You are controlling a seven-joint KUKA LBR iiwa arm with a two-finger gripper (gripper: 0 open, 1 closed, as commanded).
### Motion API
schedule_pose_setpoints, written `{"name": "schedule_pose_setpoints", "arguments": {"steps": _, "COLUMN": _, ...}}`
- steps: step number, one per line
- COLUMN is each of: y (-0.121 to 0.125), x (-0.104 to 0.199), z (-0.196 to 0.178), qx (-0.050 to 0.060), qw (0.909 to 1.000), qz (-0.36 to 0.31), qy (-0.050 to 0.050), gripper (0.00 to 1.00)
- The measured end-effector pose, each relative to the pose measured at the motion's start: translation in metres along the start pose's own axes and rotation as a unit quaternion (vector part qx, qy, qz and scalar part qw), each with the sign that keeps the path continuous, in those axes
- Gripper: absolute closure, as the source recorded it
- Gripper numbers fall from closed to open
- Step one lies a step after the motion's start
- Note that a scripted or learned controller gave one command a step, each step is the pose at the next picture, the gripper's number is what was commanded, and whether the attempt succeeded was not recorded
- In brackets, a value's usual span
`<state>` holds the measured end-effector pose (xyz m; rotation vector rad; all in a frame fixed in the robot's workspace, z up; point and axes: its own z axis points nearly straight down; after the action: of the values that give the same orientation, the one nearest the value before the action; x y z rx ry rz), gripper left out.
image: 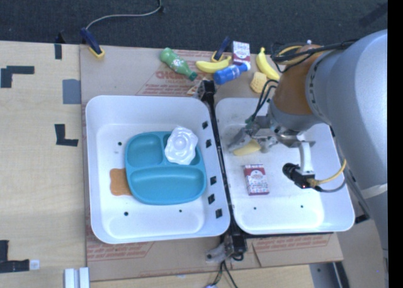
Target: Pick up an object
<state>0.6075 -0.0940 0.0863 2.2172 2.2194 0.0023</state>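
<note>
My gripper (250, 142) is low in the right bin (327, 217), near its back left part. Its fingers look spread open, with a pale yellow piece (245, 149) lying on the bin floor between and just below them. A small red box (255, 179) lies flat a little nearer the front of that bin. In the left bin (101, 154) sits a blue divided plate (165, 179) with a crumpled white object (181, 145) on its back right corner. A tan flat piece (117, 181) pokes out from under the plate's left edge.
Behind the bins on the cardboard lie a green bottle (177, 63), a banana (212, 65), a blue bottle (228, 74), a red and white carton (241, 50), a second banana (267, 66) and a yellow block (258, 82). The arm's bulk covers the right bin's right side.
</note>
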Motion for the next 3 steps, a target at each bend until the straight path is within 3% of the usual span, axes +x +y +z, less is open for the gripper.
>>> {"name": "schedule_pose_setpoints", "arguments": {"steps": 1, "y": 0.001, "x": -0.001, "z": -0.011, "qx": -0.001, "qw": 1.0000, "qz": 0.000, "qy": -0.001, "gripper": 1.00}}
{"name": "schedule_pose_setpoints", "arguments": {"steps": 2, "y": 0.001, "x": -0.001, "z": -0.011, "qx": -0.002, "qw": 1.0000, "qz": 0.000, "qy": -0.001, "gripper": 0.00}}
{"name": "schedule_pose_setpoints", "arguments": {"steps": 3, "y": -0.065, "x": 0.000, "z": 0.000, "qx": 0.000, "qw": 1.0000, "qz": 0.000, "qy": 0.000, "gripper": 0.00}}
